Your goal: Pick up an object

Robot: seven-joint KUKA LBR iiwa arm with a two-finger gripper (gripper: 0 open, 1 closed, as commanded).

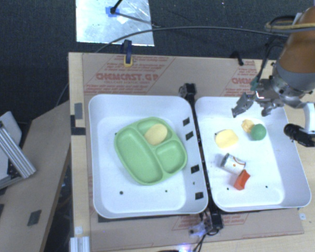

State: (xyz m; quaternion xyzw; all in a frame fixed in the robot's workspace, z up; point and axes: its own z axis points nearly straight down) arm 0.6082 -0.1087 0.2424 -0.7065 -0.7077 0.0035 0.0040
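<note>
The pincer [254, 105] hangs over the far edge of the right-hand shallow white bin [289, 193], at the end of the grey arm with its orange band [304, 41] that reaches in from the right. Its two dark fingers are spread apart with nothing between them, one pointing toward the bin's far-left corner, the other toward the bin floor.

Just below the pincer, on the bin floor, lie a small yellow-orange lump [247, 125] and a round green ball [258, 132], touching or nearly touching each other. To their left sits a pale yellow rounded block [226, 138]. Nearer the camera lies a small white cylinder with a dark end [231, 163], tipped on its side, and just beside it a red-orange wedge-shaped piece [242, 179].

The left-hand shallow white bin [107, 193] sits edge to edge with the right one, joined by a row of black clips [191, 135]. In it rests a green oval plastic tray with three compartments [142, 161], and a yellow egg-shaped object [157, 134] lies in the tray's far compartment.

Both bins stand on a brown cardboard sheet with red lettering [126, 75], which covers the desk [47, 140].
</note>
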